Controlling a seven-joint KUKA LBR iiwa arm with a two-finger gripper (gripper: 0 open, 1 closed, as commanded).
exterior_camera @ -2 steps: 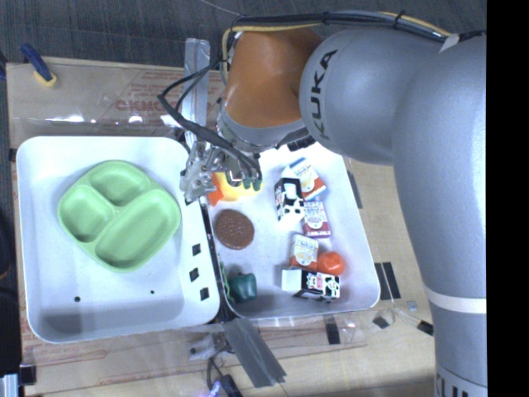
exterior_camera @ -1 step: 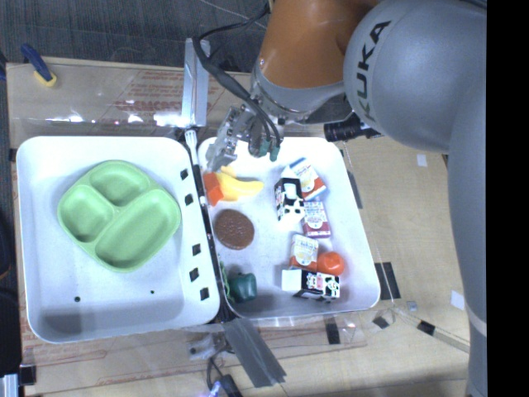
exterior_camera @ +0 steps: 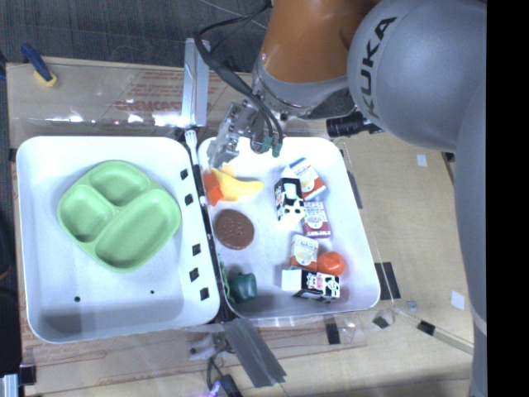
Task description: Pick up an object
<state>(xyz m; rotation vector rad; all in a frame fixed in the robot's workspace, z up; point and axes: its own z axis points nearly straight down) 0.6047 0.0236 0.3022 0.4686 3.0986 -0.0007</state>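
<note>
Yellow plastic banana: lies at the right white bin's upper-left corner, touching an orange block, directly below the gripper. Fingers: whether apart or together, I cannot tell. Likely target, judging by the arm's poise overhead. Nearby: brown disc, small cartons. Left bin bears a green divided plate.

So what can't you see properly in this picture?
- Gripper: blurred and small in the camera view, so whether it is open or shut is unclear.
- Cartons: print too small to read.
- Green thing at the right bin's near edge: too small and dark to name.
- Arm: cut off by the top edge.
</note>
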